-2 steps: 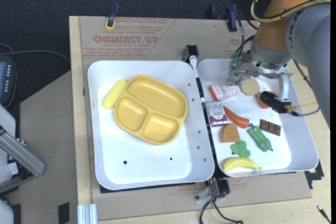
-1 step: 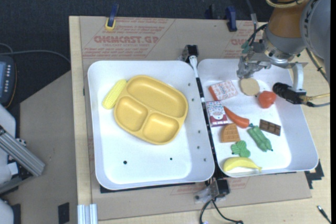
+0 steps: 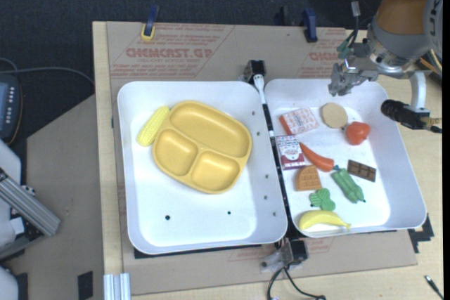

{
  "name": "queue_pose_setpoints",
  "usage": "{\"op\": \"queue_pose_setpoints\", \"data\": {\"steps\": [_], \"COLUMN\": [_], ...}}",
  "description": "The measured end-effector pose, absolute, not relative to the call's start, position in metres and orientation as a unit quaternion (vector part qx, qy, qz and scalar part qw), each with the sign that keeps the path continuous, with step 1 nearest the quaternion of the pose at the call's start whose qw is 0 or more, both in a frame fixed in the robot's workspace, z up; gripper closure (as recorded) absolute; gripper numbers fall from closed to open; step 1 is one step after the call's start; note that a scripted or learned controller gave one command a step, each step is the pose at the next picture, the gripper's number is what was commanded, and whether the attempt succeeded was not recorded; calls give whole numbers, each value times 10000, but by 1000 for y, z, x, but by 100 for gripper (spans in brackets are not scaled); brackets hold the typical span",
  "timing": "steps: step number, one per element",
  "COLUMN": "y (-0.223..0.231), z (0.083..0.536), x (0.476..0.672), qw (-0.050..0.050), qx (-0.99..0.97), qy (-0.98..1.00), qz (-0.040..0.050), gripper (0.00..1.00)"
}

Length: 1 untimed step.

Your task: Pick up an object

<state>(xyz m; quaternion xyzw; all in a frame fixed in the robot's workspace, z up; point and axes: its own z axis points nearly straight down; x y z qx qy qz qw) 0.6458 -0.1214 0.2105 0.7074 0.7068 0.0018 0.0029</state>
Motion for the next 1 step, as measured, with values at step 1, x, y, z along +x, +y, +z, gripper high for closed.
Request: {"op": "queue_pose_setpoints", "data": {"steps": [1], "y": [-121], "z": [226], "x": [647], "qw": [20], "qx": [7068], "qy": [7074], "qz": [11], "gripper": [100]}}
